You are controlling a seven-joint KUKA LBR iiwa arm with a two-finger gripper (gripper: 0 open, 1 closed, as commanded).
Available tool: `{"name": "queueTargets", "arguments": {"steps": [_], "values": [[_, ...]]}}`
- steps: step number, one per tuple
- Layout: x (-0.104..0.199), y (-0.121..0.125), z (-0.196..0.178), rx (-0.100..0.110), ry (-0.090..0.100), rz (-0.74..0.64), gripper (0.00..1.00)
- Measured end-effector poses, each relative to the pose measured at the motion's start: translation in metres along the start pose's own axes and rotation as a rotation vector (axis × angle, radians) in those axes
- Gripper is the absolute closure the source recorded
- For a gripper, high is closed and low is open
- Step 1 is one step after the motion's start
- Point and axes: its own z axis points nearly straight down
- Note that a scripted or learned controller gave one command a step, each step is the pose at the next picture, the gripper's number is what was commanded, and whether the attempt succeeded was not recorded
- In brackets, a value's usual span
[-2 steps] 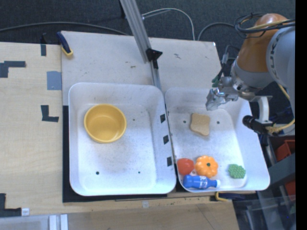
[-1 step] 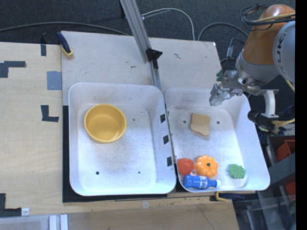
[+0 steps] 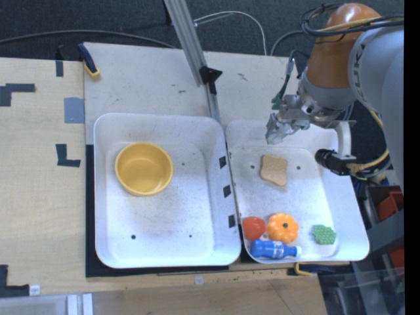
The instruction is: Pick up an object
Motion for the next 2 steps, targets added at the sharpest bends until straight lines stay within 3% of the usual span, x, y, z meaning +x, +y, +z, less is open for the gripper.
{"name": "queueTargets", "arguments": {"steps": [2], "values": [[0.117, -0.008, 0.001, 0.000, 0.002, -0.003, 1.00]]}}
